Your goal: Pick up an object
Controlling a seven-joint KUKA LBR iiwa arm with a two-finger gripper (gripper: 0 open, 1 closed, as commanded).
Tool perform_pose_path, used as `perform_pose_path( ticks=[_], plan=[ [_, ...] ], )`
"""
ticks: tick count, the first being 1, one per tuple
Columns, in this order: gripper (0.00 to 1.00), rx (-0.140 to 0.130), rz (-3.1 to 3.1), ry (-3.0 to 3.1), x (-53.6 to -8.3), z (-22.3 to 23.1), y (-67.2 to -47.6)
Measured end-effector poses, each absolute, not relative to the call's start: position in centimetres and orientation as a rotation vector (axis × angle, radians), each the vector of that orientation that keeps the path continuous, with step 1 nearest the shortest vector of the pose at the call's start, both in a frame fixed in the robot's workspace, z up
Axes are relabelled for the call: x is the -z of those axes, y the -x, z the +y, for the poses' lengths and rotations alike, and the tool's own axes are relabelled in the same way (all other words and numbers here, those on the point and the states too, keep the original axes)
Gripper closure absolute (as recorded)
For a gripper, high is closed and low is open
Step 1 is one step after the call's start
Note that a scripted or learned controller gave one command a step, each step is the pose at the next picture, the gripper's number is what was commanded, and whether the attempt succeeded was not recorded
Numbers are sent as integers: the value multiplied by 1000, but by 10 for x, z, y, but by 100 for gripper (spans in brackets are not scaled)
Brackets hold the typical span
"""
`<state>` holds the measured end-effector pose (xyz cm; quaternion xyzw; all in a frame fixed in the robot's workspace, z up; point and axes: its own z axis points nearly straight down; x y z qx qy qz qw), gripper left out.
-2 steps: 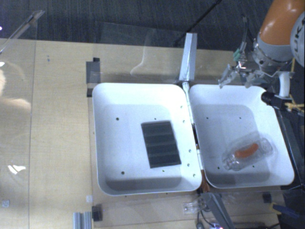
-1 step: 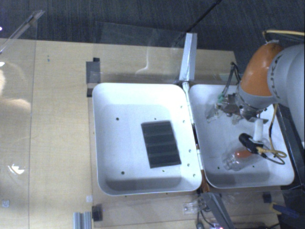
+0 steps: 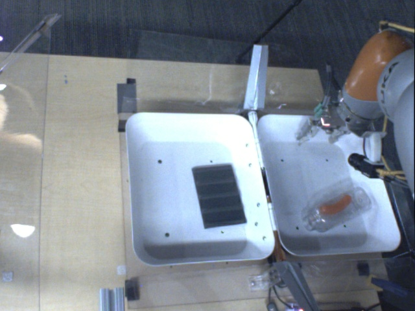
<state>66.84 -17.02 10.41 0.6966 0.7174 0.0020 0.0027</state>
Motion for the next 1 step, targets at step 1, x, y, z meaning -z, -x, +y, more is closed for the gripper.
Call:
perform_pose_path(
  ticks=[1],
  plan=[
    [100,-13,2251,-2173,-117,-168,-671]
  ],
)
